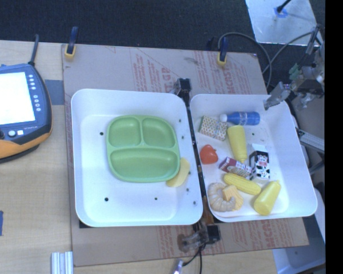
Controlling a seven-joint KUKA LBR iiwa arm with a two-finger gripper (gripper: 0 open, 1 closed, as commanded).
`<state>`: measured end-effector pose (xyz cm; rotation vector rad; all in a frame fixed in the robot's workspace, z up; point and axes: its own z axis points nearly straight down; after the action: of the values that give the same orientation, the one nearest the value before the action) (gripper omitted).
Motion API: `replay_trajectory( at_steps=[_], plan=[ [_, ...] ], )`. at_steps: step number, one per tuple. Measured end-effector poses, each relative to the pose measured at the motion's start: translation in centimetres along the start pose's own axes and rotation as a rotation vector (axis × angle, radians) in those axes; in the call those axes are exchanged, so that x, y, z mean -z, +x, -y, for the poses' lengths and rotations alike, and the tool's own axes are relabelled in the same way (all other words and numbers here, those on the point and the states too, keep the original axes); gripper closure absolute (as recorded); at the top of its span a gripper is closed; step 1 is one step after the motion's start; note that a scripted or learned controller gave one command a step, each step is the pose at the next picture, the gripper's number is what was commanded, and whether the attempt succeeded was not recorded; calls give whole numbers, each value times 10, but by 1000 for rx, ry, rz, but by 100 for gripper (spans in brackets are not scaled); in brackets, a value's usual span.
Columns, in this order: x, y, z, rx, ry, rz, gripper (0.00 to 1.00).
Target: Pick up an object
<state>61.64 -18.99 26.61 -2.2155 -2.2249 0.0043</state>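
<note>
Just past the far right corner of the right bin [281,131]: a small part of the arm [302,84], cut off by the frame edge. Pale grey metal, angular, with a flat silvery tab jutting toward that corner. Darker blocky pieces behind the tab, thin dark wires running among them. Too small and blurred to make out screws or markings.
</note>
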Motion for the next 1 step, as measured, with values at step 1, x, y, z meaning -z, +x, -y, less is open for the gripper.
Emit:
replay_trajectory(
  at_steps=[1],
  plan=[
    [-160, 49, -40, 0, -5, 2, 0]
  ],
)
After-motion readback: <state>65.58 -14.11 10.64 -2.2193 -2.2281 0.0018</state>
